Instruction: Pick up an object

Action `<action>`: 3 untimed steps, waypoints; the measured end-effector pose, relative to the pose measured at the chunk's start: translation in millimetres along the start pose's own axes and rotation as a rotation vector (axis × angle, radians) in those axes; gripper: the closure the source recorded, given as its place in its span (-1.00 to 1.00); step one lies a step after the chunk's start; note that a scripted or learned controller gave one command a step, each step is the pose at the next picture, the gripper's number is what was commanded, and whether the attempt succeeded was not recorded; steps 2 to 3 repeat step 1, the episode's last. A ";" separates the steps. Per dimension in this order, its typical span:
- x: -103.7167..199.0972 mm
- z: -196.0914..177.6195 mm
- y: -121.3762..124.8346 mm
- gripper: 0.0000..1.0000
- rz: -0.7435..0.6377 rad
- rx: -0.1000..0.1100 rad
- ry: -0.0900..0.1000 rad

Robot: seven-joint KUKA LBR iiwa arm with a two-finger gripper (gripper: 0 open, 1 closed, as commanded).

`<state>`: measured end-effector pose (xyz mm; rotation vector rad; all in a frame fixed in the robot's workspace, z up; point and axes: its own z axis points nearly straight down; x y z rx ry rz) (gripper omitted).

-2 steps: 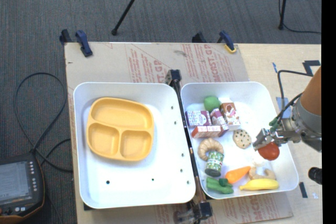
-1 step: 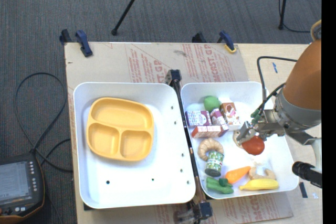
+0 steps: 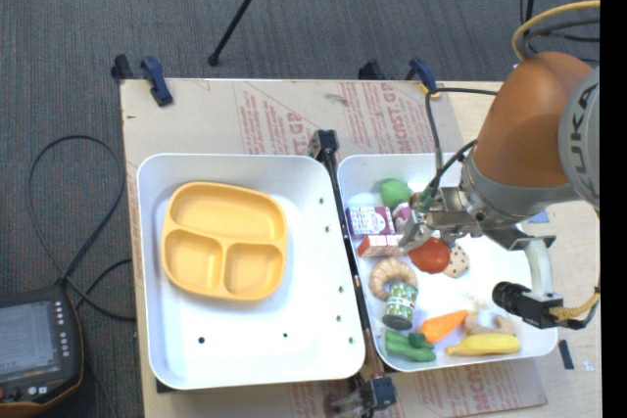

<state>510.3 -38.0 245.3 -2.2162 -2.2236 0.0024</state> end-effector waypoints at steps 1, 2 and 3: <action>-26.0 -45.6 45.9 1.00 -0.002 -0.001 -0.001; -26.0 -45.6 45.9 1.00 -0.002 -0.001 -0.001; -26.0 -45.6 45.9 1.00 -0.002 -0.001 -0.001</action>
